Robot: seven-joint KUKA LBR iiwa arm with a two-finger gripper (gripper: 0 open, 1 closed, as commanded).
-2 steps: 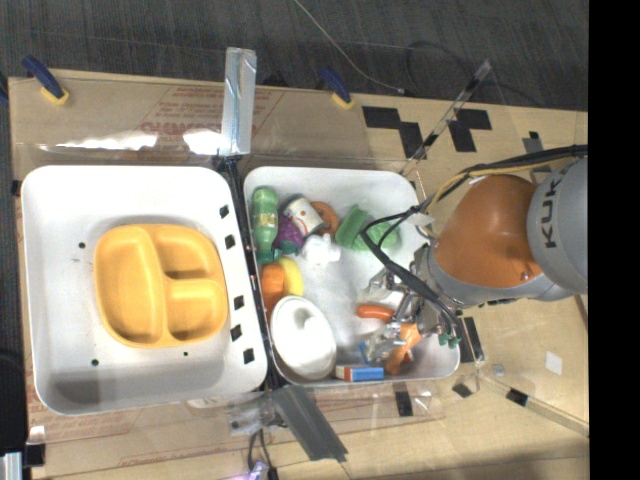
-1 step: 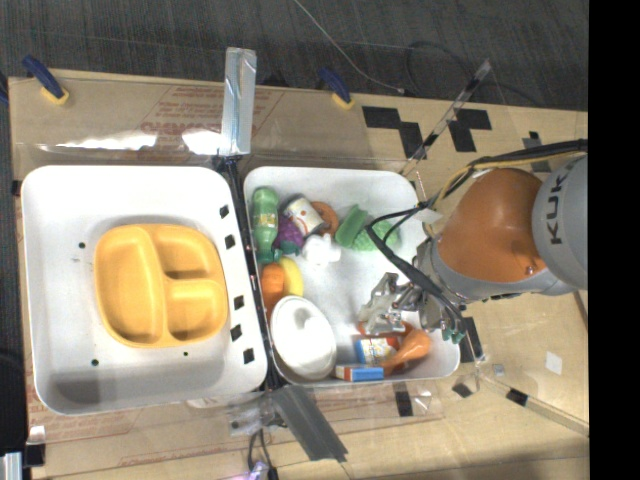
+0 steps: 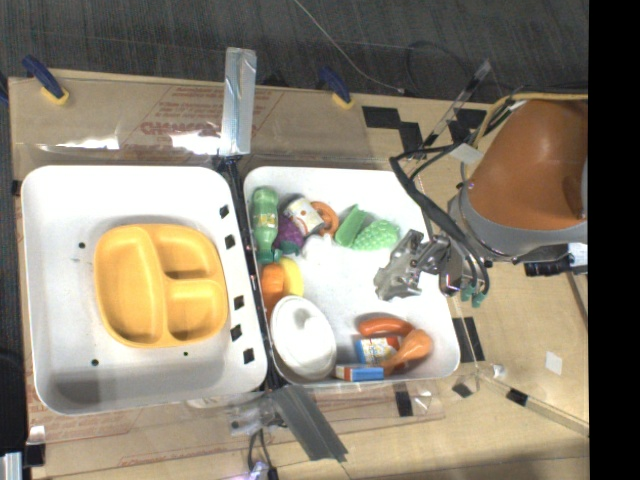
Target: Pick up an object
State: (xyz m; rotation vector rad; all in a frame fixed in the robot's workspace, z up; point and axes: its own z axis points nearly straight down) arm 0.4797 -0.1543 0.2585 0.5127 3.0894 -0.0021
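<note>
My gripper (image 3: 398,274) hangs over the right side of the right bin (image 3: 425,218), above bare white floor, with nothing seen between its fingers. Toy food lies around it: a green ridged piece (image 3: 376,236) and a green leaf-like piece (image 3: 349,224) just up-left, a green bottle (image 3: 264,220), a purple toy (image 3: 290,233) and a white-and-orange toy (image 3: 305,214) further left. An orange and yellow pair (image 3: 281,279) sits at the bin's left wall. A white bowl (image 3: 303,335) fills the lower left corner. A sausage (image 3: 384,325), small can (image 3: 374,349) and orange piece (image 3: 415,347) lie below the gripper.
The left bin (image 3: 60,208) holds a yellow divided tray (image 3: 162,282). Black cables (image 3: 430,218) run from the arm (image 3: 530,173) across the right bin's upper right rim. Cardboard and tape border the bins.
</note>
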